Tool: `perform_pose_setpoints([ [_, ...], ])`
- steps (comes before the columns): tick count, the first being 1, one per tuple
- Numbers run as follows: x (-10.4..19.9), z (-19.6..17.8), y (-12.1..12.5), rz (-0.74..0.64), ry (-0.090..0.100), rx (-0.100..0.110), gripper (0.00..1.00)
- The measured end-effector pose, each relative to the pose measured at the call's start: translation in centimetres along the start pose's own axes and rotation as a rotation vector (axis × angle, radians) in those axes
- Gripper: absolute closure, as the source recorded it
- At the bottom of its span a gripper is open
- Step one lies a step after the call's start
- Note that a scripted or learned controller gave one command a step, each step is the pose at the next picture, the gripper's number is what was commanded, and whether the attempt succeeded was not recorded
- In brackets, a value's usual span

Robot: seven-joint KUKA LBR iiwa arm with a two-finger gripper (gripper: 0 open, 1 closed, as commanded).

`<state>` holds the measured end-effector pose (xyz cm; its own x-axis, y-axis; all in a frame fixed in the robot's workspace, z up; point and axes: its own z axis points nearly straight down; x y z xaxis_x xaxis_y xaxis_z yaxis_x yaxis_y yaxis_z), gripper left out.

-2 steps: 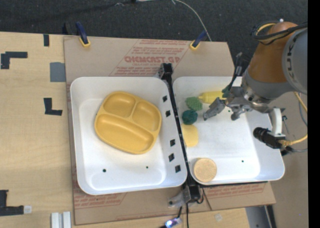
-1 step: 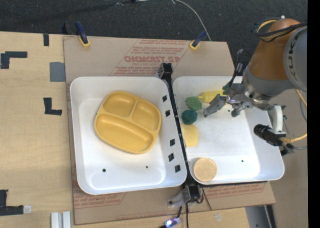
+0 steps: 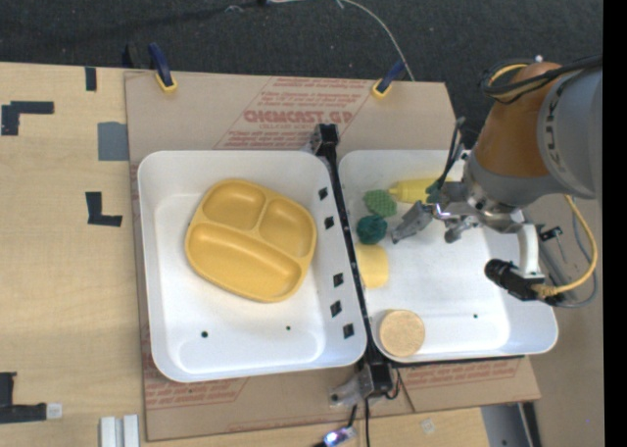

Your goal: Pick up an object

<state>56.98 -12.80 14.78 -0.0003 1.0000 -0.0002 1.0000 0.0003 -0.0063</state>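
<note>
1. Camera view, bench: two shallow white bins side by side on a cardboard sheet, left bin and right bin, split by a black divider.
2. Left bin holds one yellow compartment tray, lying flat and turned at an angle, upper-middle of the bin.
3. Right bin, near the divider: a green object, a darker teal object just below it, and a pale yellow block below that, close against the divider.
4. A yellow item lies at the back of the right bin, partly covered by the wrist.
5. A round tan disc sits at the front edge of the right bin, well apart from the others.
6. Arm enters from the right; orange band visible above the wrist.
7. Gripper sits low over the right bin, its tip just right of the teal object. Open or closed: cannot tell at this angle. Nothing seen gripped.
</note>
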Motion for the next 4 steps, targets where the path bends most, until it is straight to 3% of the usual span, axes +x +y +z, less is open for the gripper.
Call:
perform_pose_setpoints([
  [1, 0.6, 6.1, 0.5, -0.001, 0.000, -0.002, 0.00],
  [2, 0.6, 6.1, 0.6, 0.000, 0.000, -0.009, 0.00],
  [3, 0.7, 5.1, 0.7, -0.002, -0.002, -0.011, 1.00],
  [4, 1.4, -0.9, 0.4, -0.002, 0.000, -0.009, 1.00],
])
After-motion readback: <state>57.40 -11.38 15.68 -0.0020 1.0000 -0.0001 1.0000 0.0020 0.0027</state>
